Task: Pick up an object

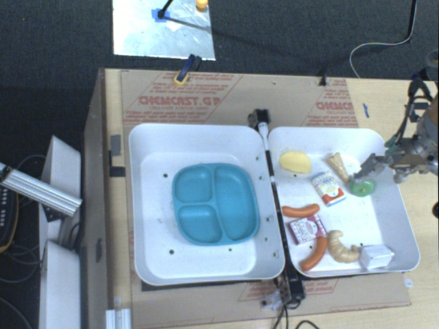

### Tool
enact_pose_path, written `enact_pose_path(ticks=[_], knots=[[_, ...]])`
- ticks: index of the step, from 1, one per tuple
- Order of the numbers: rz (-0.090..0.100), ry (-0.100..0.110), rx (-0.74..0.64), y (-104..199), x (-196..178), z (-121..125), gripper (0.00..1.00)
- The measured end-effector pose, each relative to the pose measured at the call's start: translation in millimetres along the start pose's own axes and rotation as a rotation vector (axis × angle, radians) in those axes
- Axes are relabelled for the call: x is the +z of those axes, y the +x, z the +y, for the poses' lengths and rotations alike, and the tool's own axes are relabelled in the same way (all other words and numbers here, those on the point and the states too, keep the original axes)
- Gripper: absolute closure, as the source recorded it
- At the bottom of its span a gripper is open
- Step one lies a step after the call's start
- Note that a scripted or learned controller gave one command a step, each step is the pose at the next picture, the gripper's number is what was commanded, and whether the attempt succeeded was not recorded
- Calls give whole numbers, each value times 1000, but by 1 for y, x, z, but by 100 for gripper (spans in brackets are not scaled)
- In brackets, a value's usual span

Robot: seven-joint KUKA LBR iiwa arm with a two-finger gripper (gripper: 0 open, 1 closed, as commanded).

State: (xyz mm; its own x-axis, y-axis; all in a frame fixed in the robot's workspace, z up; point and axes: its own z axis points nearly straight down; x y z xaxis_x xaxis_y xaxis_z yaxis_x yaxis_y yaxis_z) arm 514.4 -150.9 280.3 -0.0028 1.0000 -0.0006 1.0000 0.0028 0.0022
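The grey two-finger end effector (370, 166) reaches in from three o'clock, its tip touching the small round green plastic object (363, 186) in the right white bin (398, 218) (whether the end effector is parted or closed, I cannot tell).

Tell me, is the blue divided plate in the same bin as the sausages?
No. The blue plate lies in the left bin, while both sausages lie in the right bin.
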Motion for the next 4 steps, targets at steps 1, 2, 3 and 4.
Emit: enact_pose_path(ticks=[1, 2, 3, 4], knots=[[1, 5, 1, 2, 150, 55, 0], [0, -1, -2, -14, 196, 108, 0], [-2, -3, -1, -56, 173, 155, 0], [0, 1, 1, -56, 195, 107, 0]])
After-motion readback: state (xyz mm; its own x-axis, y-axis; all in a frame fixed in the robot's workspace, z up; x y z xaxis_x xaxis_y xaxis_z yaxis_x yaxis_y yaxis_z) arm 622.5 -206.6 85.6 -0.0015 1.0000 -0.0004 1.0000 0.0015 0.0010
